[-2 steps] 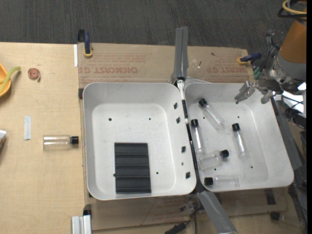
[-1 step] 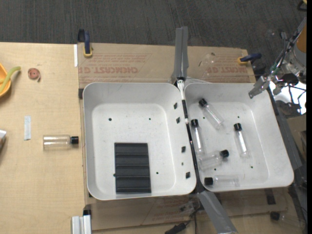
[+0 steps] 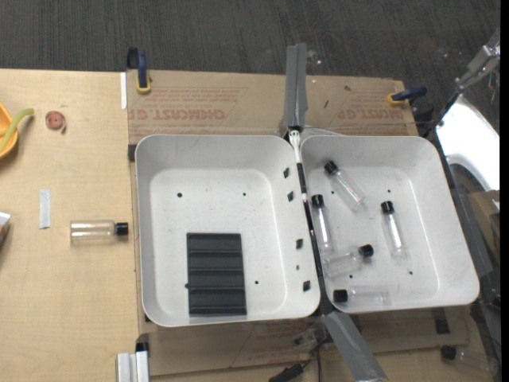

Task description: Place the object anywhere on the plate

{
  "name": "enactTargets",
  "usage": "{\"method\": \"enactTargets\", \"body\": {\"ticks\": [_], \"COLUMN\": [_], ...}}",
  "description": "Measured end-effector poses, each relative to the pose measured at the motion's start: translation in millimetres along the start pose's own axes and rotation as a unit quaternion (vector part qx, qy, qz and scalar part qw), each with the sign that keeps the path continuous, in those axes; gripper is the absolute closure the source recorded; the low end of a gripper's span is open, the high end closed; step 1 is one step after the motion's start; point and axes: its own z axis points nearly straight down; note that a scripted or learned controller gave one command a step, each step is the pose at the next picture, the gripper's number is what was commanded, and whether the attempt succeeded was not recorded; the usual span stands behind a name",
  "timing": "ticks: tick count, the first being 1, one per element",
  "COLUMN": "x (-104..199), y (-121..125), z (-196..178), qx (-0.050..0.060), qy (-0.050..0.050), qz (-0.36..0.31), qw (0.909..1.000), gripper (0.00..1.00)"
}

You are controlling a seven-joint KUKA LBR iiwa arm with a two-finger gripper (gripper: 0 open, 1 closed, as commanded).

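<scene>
Wooden bench: clear vial lying outside the bins; left bin holds a black ribbed plate; right bin holds five clear black-capped vials, scattered, apart from the plate

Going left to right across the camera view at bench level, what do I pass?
Yellow object at the edge → small clear bottle lying on the bench → left bin → black ridged plate → right bin holding five clear vials with black caps.
</scene>
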Motion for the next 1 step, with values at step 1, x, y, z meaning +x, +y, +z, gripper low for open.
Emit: {"method": "enactTargets", "body": {"ticks": [1], "x": [-1.1], "y": [3.3], "z": [-32.1], "qx": [0.0], "qy": [0.0], "qz": [0.07], "qw": [0.9976], "gripper": [0.0]}}
